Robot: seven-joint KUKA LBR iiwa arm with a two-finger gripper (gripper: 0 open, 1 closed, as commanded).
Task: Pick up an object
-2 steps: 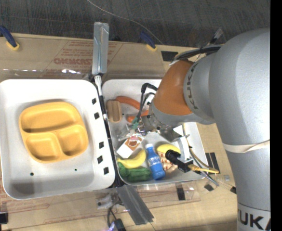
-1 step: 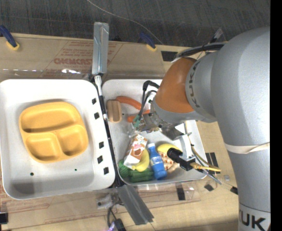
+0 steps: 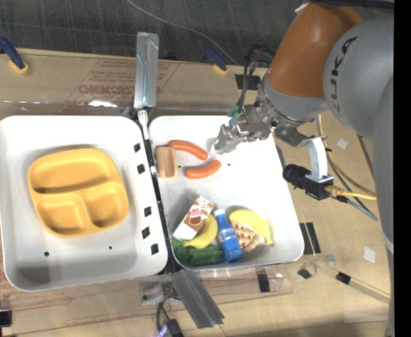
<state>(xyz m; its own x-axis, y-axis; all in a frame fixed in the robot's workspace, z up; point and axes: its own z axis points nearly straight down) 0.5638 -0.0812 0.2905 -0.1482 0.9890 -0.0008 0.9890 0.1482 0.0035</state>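
From my screen I see the end effector (image 3: 223, 140) low over the far part of the right bin (image 3: 282, 209), just beside two sausages (image 3: 191, 148); I cannot tell its state from this angle. A small brown block (image 3: 166, 161) lies next to the sausages by the divider. Near the front wall sit a banana (image 3: 204, 236), a blue bottle (image 3: 227, 237) and a snack packet (image 3: 196, 216). The left bin (image 3: 15, 188) holds a yellow tray (image 3: 79, 189). Both rest on the desk (image 3: 346, 258).

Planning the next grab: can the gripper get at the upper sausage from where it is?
Probably yes. The gripper hangs just right of the upper sausage, with bare bin floor around it; the bun lies on its far side.
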